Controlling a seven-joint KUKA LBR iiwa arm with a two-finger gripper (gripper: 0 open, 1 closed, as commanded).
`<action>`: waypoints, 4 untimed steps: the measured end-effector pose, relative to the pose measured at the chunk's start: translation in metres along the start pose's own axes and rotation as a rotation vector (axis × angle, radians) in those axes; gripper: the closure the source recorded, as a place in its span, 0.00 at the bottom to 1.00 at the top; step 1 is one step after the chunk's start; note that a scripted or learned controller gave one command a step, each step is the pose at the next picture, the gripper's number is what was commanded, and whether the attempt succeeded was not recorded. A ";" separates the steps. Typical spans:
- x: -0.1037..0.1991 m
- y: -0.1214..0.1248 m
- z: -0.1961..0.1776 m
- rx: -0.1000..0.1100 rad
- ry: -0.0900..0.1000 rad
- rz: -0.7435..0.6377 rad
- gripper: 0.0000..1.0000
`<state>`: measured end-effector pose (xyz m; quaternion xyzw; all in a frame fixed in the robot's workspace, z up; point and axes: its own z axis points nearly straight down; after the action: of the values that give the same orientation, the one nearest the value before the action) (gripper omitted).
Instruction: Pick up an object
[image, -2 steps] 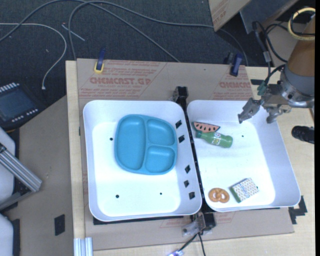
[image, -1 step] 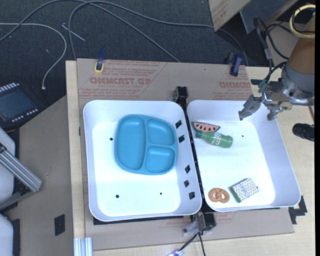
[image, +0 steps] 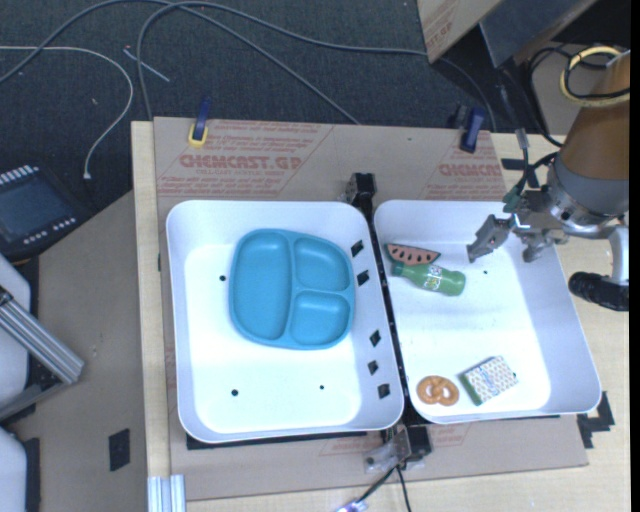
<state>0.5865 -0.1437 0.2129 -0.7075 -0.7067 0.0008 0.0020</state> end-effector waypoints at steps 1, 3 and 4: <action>0.001 0.008 0.059 0.001 0.000 -0.001 0.00; -0.005 0.003 0.092 -0.005 -0.001 0.000 1.00; -0.008 0.008 0.048 -0.008 -0.003 -0.001 1.00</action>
<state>0.5948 -0.1515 0.1653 -0.7070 -0.7072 -0.0012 -0.0018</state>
